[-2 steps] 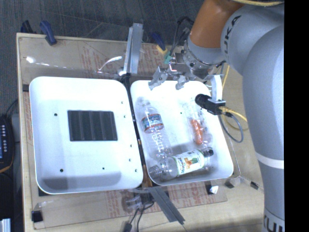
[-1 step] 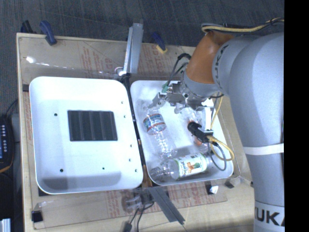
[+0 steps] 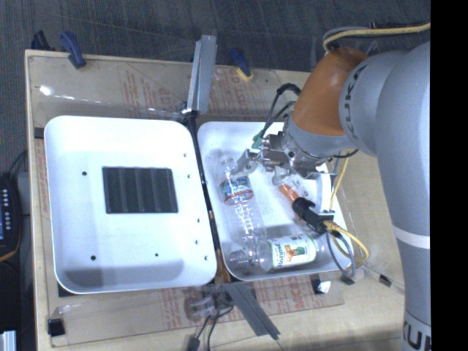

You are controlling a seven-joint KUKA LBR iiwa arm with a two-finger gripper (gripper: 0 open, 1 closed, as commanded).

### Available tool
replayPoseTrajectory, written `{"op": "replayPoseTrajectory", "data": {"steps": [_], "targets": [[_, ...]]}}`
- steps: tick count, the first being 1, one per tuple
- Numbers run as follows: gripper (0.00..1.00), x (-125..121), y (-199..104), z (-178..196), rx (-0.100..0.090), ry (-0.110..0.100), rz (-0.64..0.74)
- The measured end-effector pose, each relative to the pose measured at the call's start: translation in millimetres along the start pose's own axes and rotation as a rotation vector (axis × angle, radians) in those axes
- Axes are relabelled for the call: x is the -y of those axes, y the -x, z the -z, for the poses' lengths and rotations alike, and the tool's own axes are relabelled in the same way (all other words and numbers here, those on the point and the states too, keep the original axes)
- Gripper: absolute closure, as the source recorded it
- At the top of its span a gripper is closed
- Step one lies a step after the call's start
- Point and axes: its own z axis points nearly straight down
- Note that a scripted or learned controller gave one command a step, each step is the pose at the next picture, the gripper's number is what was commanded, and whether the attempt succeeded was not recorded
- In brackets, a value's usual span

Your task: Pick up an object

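The table is a pale wooden board with faint red printing, edged with blue clamps at its far side. Two shallow white plastic bins with rounded corners sit side by side on it.

The left bin has a smooth, glossy floor with a dark ribbed rectangular panel near its middle.

The right bin holds the task objects. A clear plastic bottle with a blue and red label lies lengthwise near the bin's left wall. A second clear bottle, with a white label printed in green and orange, lies across the near end of the bin. A small orange item lies near the bin's right side; its shape is hard to make out.

The arm is smooth grey with an orange band, and its wrist hangs over the far right part of the right bin. The claw sits low over the bin, just beside the upper end of the labelled bottle. Wrist hardware and cables obscure it; whether it is released or clenched cannot be determined. The arm covers the bin's right rim.
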Motion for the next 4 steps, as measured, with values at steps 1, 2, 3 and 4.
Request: {"op": "replayPoseTrajectory", "data": {"steps": [1,2,3,4], "targets": [[0.00,66,-8,62,0.000,-0.002,-0.110],[0.00,59,-29,57,0.001,0.001,-0.132],[0.00,14,-12,42,0.001,0.001,-0.002],[0.00,10,34,44,0.002,0.004,0.144]]}}
